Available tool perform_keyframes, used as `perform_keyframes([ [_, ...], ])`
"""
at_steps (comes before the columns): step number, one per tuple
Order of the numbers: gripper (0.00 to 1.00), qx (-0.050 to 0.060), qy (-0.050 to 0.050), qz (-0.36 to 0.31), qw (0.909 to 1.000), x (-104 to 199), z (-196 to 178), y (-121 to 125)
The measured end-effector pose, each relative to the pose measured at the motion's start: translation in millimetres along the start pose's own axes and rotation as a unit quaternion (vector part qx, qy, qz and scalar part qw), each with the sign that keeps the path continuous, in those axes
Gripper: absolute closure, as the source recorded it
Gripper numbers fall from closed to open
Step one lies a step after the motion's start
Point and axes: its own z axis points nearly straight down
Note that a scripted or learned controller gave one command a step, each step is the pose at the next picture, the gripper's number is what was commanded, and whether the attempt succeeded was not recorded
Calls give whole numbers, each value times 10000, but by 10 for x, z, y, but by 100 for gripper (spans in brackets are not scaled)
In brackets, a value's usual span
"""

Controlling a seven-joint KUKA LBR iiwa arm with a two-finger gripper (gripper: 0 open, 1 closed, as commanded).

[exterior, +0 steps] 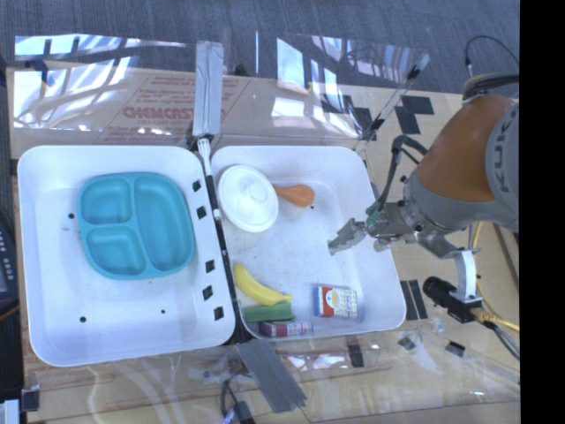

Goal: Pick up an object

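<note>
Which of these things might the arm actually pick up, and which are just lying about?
For the job:
gripper
white bowl
orange drumstick toy
banana
green piece
small carton
flat packet

Just lying about:
blue divided plate in the left bin
grey tape

floor (132,3): dark grey carpet | bench (424,122): tan, glare patches

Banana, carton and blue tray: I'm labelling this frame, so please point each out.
Banana (254,284), camera view, middle of its curve.
Carton (336,301), camera view, centre of its top face.
Blue tray (137,224), camera view, central divider.
</note>
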Motion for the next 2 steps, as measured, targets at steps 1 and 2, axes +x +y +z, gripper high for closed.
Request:
perform_keyframes([
  [1, 0, -24, -4, -87, 10000, -156, 1193, -81],
  [2, 0, -16, 0, -1311, 9914, 175, 1201, -189],
])
